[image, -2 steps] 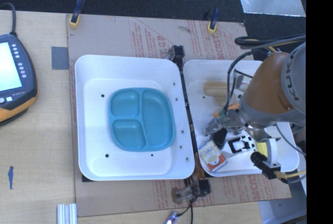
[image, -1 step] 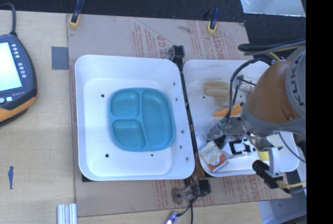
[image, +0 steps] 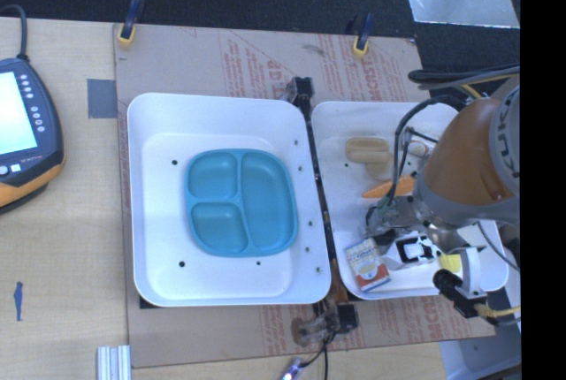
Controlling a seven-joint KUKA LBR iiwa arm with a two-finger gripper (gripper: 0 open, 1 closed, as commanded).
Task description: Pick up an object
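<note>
Left bin [image: 141,193]: shallow, white, on the brown board; held a blue divided plate [image: 240,201] lying flat near its middle, three compartments, nothing seen in them.
Right bin [image: 332,126]: white, just beside the left one, partly covered by the arm [image: 473,157] reaching in from the right.
Contents, upper part: a tan, bread-like roll [image: 366,148] toward the far side, apart from the walls.
Contents, middle: an orange carrot-shaped piece [image: 386,188] just below the roll, its right end hidden behind the arm.
Contents, near edge: a small printed box [image: 365,263], blue and orange, tilted, close to the wall shared with the left bin.
Gripper [image: 402,237]: low over the right bin, between carrot piece and box; jaw state impossible to tell, nothing visibly held.
Outside the bins: a handheld pendant [image: 22,131] at far left on the bench.
</note>
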